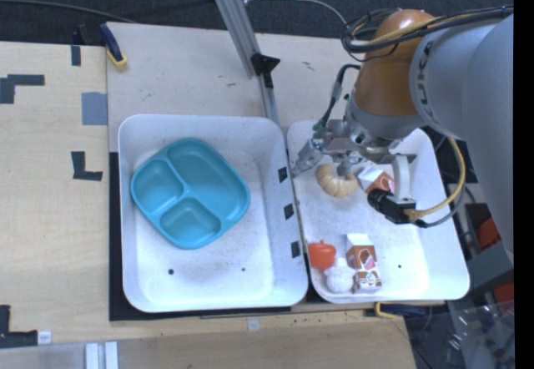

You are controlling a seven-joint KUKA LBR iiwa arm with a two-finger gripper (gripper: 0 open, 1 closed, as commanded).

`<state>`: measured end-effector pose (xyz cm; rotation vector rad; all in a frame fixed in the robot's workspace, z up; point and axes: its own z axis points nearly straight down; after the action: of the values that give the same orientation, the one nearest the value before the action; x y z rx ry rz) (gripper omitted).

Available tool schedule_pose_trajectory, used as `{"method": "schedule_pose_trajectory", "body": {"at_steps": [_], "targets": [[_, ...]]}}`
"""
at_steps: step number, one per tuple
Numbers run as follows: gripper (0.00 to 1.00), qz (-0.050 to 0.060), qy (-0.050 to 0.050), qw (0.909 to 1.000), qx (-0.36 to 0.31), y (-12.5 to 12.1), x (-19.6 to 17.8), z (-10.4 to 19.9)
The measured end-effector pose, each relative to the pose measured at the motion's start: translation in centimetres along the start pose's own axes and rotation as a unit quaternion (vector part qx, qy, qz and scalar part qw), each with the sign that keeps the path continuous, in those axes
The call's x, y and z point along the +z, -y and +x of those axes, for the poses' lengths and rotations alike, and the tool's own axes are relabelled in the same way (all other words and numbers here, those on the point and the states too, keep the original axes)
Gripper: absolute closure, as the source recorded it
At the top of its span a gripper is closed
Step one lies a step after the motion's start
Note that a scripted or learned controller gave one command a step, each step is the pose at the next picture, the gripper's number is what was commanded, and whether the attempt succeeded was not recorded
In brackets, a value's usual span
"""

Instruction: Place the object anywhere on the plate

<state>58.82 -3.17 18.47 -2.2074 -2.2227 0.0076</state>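
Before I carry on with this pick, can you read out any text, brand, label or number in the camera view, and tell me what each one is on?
None can be read.
Small brown-and-white carton in the right-hand shallow white bin: printed panels, too small and blurred to read.
Red-and-white packet beside the end effector: print too blurred to read.
Blue three-compartment plastic plate: no markings visible.

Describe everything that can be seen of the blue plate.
The blue plate is a rounded-square tray that looks like plastic, turquoise, with three compartments: one large and two smaller. It lies flat, turned at an angle, in the left white bin, toward its upper left. Nothing lies on it, and the gripper is over the other bin.
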Motion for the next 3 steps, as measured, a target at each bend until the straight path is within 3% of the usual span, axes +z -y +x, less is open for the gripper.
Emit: {"method": "schedule_pose_trajectory", "body": {"at_steps": [1, 2, 3], "targets": [[0.00, -0.003, 0.000, 1.0000, 0.000, 1.4, -0.3, 5.9], [0.00, -0.003, 0.000, 1.0000, -0.001, 0.6, 3.7, 18.0], [0.00, -0.007, 0.002, 1.0000, 0.004, -2.6, -1.3, 13.9]]}}
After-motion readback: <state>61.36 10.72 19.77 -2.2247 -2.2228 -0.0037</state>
